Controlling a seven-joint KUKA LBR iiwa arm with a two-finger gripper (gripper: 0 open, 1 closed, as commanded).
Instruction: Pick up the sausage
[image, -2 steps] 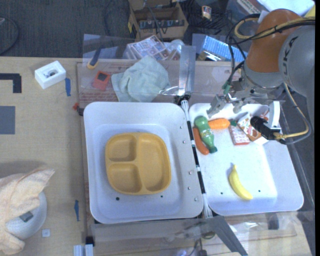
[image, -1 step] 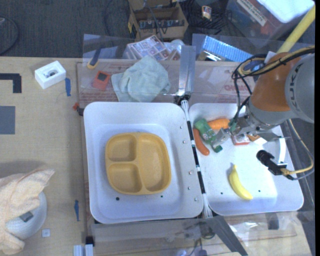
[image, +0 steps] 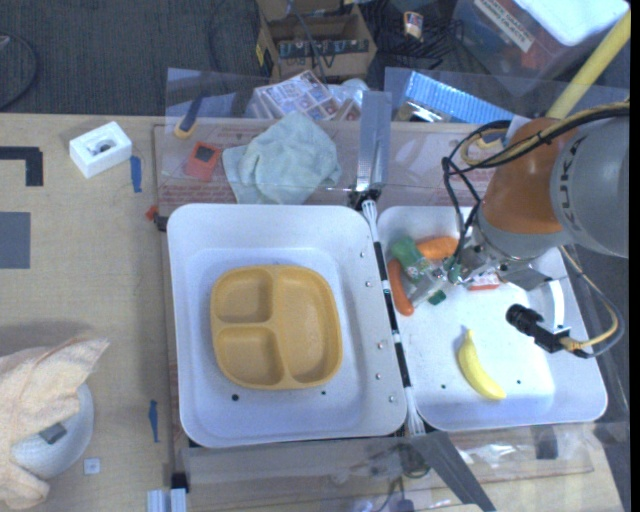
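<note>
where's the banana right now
In the camera view the banana lies in the right bin, toward its front, below the gripper and apart from the sausage by the bin's left wall.

The bench (image: 80, 260) bears two white bins (image: 190, 250), a cloth (image: 285, 155), a small white box (image: 100, 148).

Two bins (image: 190, 300), one banana (image: 479, 367)

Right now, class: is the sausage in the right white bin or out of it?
In: the reddish-orange sausage lies on the right white bin's floor by its left wall.
</note>
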